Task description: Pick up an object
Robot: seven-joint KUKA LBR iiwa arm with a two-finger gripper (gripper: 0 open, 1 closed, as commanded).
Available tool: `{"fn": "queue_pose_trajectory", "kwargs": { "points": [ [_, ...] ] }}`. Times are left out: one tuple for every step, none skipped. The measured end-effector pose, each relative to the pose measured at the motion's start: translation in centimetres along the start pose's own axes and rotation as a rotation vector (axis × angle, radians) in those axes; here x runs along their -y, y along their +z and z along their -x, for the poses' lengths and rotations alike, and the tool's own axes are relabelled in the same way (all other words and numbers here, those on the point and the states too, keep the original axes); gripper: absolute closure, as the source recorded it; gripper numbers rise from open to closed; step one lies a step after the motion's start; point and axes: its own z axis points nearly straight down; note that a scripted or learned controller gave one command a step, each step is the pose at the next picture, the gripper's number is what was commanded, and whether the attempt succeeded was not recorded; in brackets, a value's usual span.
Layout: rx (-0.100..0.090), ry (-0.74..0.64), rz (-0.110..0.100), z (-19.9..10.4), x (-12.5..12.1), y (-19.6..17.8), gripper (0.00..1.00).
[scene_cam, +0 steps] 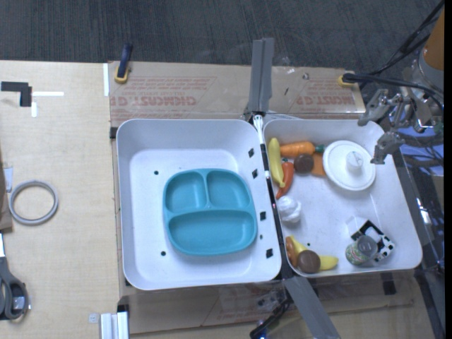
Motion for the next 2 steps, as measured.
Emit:
{"fn": "queue_pose_trajectory", "kwargs": {
  "points": [
    [-0.002, 0.281, 0.000, 0.79, -8.61, 15.78, 0.00],
    [-0.010, 0.434, -0.001, 1.00, -8.95, 16.68, 0.00]
  ]
}}
